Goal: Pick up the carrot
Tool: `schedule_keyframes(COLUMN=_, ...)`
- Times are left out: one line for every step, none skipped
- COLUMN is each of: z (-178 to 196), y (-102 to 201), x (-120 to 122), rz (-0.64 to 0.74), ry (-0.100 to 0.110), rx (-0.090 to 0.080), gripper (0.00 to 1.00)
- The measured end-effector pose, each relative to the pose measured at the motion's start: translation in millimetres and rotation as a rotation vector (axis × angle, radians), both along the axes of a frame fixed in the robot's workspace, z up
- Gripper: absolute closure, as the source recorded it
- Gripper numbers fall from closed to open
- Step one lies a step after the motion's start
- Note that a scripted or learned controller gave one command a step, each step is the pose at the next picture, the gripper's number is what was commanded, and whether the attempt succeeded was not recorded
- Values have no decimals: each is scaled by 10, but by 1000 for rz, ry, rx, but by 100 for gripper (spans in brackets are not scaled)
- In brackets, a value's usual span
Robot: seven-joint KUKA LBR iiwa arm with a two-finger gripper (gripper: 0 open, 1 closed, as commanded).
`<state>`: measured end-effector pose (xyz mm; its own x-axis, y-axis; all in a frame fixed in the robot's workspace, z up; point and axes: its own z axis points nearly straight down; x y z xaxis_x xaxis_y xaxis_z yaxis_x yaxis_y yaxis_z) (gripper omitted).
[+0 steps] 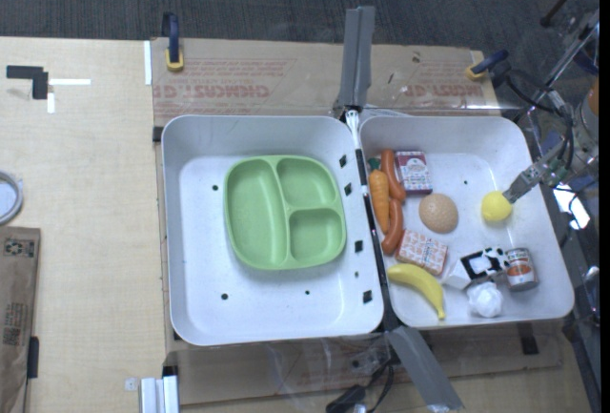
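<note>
Hovering at the lemon, carrot untouched

You see the gripper low over the right bin, at that bin's right side, its tip touching or just beside the lemon. Whether it stands open or closed you cannot tell; the tip is small and blurred, and nothing is visibly held in it.

Take the lemon as your landmark. To its left lies the brown egg-shaped ball. Further left, well apart from the lemon and against the bin's left wall, lies the carrot, lengthwise along the wall, with a red sausage-like piece just beside it. The small red carton sits up and left of the lemon. Down and left of it you find the wrapped snack packet and the banana. Just below the lemon stand the small can, a black-and-white item and a white ball.

Far left of the lemon, in the left bin, rests the green divided plate.
</note>
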<state>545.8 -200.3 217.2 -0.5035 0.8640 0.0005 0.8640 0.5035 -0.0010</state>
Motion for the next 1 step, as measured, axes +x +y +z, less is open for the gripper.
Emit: schedule_keyframes(z=1217, y=53, x=-578, rz=184, ry=-3, rx=-2, gripper=100)
